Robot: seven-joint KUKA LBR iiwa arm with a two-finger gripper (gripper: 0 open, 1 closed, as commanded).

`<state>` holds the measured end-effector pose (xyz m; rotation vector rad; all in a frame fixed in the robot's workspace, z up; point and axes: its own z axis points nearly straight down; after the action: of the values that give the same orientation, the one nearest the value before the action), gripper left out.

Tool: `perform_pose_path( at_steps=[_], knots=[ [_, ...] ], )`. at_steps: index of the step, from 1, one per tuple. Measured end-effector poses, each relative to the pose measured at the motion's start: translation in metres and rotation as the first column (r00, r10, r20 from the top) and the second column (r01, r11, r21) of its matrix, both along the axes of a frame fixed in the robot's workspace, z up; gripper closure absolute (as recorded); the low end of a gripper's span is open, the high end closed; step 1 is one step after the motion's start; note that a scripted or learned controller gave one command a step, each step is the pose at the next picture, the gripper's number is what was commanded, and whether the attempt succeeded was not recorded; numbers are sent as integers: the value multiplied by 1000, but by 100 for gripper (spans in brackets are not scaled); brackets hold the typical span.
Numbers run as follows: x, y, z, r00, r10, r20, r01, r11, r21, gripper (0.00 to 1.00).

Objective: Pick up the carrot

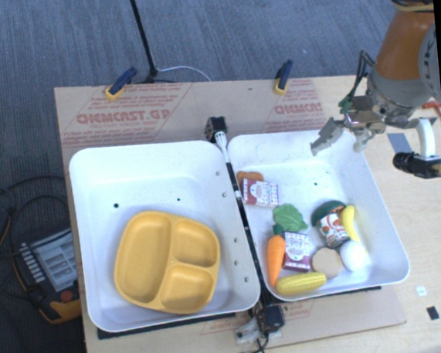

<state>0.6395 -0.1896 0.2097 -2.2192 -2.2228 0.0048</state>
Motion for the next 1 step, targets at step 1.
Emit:
perform_pose_path(
  at_steps=[1],
  knots=[
    [-31,69,-54,1000,8,-7,-7,1000,3,0]
  ],
)
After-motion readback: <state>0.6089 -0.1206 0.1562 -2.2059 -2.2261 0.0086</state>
